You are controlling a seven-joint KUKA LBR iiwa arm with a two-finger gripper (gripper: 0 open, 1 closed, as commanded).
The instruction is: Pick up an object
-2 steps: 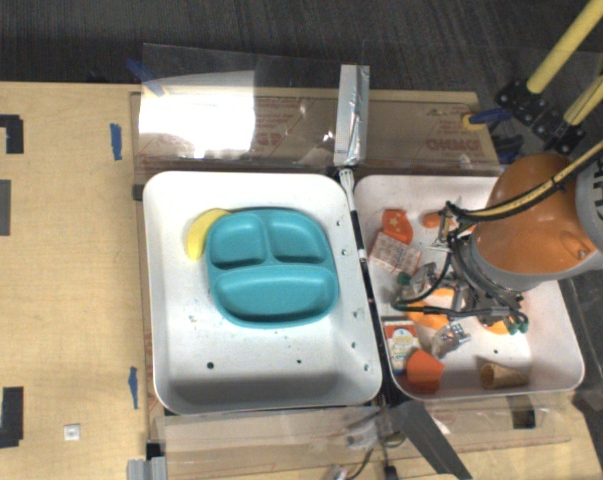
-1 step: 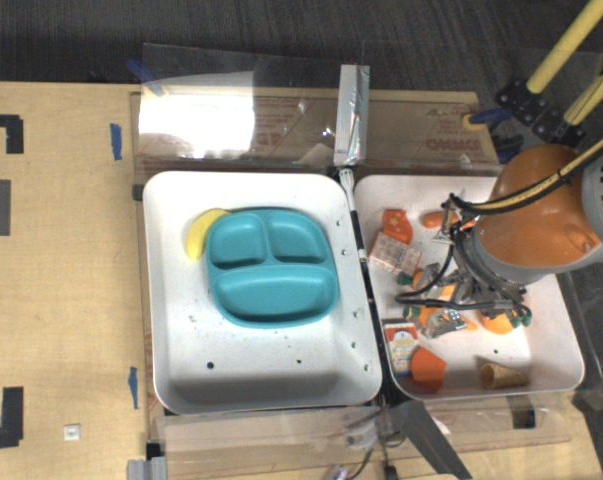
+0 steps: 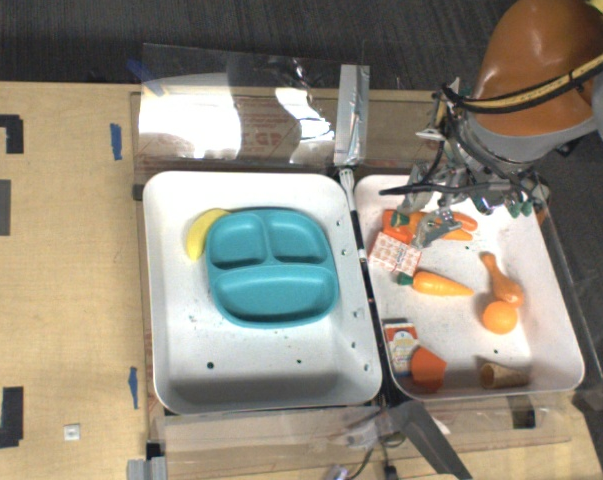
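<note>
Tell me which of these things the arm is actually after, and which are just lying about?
Likely in play, near the gripper in the right white bin:
- orange toy carrot
- small red-and-white patterned packet
- orange block under the fingers

Lying about:
- teal divided plastic plate in the left white bin
- yellow banana-shaped toy beside it
- orange pear-shaped gourd toy
- brown cone

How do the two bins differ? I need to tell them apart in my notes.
The left bin holds a teal divided plate with a yellow banana at its edge; the right bin holds many small toy foods, among them a carrot. The gripper hangs over the right bin, not the left bin. Both are shallow and white.
</note>
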